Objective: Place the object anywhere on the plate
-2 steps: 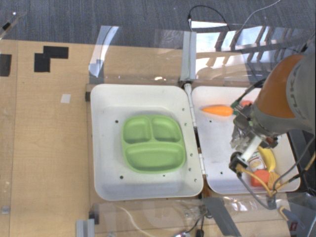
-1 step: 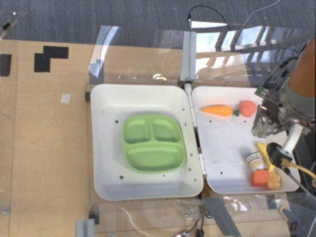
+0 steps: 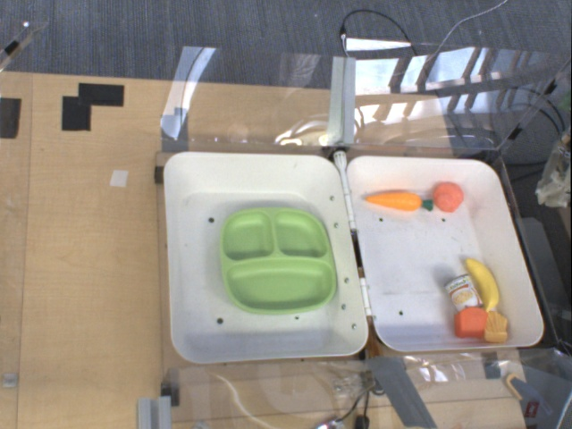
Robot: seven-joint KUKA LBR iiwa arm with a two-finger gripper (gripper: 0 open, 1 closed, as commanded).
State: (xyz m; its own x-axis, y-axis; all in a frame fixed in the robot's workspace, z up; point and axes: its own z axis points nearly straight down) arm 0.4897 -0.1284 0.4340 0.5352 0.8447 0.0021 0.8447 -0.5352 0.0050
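A green plate [image 3: 277, 259] with three compartments lies in the middle of the left white bin [image 3: 192, 204]. In the right bin [image 3: 402, 284] an orange carrot [image 3: 394, 201] lies at the back, with a round red-orange fruit [image 3: 448, 196] just to its right. Near the front right corner a yellow banana [image 3: 483, 281] lies beside a small can [image 3: 461, 289], with an orange-red piece [image 3: 468, 322] and a small yellow piece [image 3: 496, 327] in front of them.
Clear plastic walls [image 3: 429, 88] rise behind the bins. A metal divider post [image 3: 339, 105] stands at the back between them. The wooden bench [image 3: 80, 266] stretches to the left, with black marks at its far left.
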